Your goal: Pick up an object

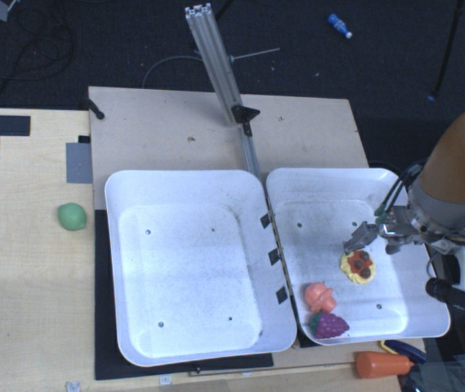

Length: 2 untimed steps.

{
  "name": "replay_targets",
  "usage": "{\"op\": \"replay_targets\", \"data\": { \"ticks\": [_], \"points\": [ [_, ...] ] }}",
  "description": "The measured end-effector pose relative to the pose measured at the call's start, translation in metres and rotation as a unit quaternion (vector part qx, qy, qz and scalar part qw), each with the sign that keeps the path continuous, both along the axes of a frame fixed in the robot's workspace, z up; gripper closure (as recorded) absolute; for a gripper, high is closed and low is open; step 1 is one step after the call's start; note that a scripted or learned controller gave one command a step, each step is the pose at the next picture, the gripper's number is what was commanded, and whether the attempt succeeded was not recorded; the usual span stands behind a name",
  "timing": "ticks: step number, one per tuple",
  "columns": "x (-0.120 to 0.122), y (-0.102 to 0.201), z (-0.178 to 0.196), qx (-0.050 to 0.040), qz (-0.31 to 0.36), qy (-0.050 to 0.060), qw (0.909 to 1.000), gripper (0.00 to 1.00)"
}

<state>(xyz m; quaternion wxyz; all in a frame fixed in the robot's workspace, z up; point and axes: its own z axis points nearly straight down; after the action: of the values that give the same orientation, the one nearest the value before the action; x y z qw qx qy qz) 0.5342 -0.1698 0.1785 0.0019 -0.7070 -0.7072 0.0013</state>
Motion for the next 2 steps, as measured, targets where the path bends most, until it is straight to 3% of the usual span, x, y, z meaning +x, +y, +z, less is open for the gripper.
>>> {"op": "replay_targets", "data": {
  "ticks": [1, 2],
  "points": [
    [-0.002, 0.007, -0.044, 0.0001, 0.0, 0.0, 1.0, 0.0],
    [-0.001, 0.005, -0.032, -0.0004, -0.001, -0.002, 1.0, 1.0]
  ]
}}
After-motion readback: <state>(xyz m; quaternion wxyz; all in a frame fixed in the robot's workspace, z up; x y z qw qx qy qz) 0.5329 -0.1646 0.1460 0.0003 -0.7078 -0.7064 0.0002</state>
